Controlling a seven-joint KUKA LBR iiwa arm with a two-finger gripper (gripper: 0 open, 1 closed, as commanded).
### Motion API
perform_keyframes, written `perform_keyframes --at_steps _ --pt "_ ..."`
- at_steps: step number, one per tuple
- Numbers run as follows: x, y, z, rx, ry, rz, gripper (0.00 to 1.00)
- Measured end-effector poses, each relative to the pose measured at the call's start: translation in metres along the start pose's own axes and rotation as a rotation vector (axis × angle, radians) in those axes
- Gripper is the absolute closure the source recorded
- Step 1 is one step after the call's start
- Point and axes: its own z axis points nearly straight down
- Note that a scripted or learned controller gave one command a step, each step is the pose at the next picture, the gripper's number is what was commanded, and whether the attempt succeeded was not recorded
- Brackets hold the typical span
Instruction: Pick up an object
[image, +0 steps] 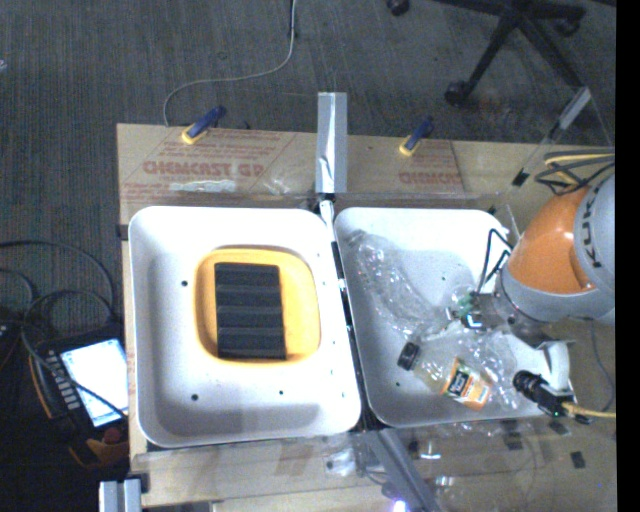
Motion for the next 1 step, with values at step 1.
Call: perform_keyframes --at_steps 1 --pt "0.0015 0.0005 -0.0081 0.000 0.002 -0.001 1.00"
